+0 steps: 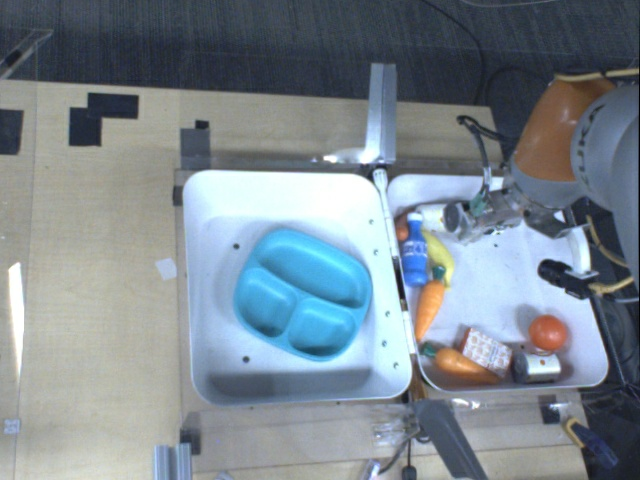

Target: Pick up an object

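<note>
Fingers (468, 215) state unclear, above right bin (590, 368), blue bottle (414, 264) label unreadable

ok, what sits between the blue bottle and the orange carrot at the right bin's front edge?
In the camera view, between the small blue bottle and the front orange carrot lies a second orange carrot, slanted along the bin's left wall.

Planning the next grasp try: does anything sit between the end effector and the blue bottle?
Nothing visible blocks it. The end effector hovers over the right bin, with bare white floor between it and the blue bottle. A yellow banana lies against the bottle's near side.
</note>
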Tool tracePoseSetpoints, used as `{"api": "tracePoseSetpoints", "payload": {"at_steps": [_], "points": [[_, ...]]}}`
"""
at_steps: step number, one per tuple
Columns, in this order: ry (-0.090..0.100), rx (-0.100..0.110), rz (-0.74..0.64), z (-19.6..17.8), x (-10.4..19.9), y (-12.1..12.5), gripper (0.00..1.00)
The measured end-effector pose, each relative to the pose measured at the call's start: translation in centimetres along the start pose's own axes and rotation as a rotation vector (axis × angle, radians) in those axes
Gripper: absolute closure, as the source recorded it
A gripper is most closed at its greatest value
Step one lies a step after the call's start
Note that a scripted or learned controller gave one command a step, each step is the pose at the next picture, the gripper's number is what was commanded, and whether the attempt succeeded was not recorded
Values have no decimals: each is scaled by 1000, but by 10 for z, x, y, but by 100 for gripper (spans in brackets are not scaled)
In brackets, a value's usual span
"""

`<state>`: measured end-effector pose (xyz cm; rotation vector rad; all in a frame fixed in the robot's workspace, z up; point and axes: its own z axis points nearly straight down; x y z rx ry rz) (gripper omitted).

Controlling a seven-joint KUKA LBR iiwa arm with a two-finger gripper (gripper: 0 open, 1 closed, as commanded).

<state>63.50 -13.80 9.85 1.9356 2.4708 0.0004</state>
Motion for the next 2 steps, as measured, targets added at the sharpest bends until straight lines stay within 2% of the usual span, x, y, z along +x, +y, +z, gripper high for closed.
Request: {"api": "tracePoseSetpoints", "payload": {"at_steps": [1,2], "points": [[1,1,258,-139,1,-22,100],[1,1,-52,-116,-26,-17,100]]}}
